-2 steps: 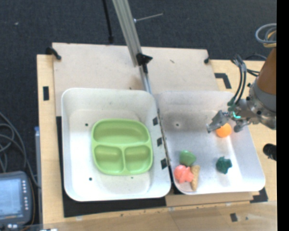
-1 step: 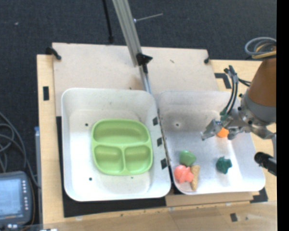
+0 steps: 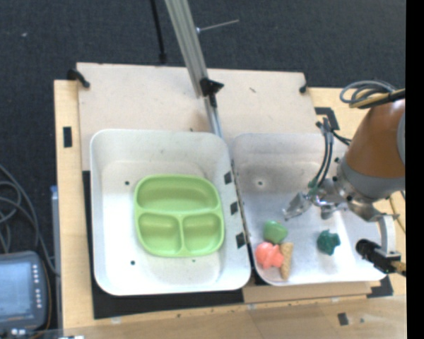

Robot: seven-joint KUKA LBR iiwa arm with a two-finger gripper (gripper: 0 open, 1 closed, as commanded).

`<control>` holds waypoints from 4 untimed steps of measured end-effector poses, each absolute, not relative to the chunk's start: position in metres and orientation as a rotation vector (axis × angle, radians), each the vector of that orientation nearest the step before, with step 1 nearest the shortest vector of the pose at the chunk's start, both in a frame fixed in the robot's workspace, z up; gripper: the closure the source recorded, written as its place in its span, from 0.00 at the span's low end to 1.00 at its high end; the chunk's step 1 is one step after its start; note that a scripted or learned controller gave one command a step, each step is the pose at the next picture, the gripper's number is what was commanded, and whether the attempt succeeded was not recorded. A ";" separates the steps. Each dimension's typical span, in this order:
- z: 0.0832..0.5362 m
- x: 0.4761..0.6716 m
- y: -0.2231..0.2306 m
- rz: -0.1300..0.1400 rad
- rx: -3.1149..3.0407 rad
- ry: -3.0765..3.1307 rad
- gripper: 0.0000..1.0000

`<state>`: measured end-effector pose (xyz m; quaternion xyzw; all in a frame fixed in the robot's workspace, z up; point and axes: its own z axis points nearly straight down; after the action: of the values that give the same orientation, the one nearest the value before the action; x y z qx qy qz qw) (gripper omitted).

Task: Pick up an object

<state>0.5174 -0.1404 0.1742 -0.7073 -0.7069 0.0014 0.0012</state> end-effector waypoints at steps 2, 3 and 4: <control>0.127 0.515 -0.141 -0.005 -2.233 -2.217 1.00; 0.178 0.527 -0.142 -0.006 -2.223 -2.230 1.00; 0.242 0.534 -0.145 -0.007 -2.223 -2.231 1.00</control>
<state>0.5338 -0.1447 0.2415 -0.7058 -0.7084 -0.0022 -0.0042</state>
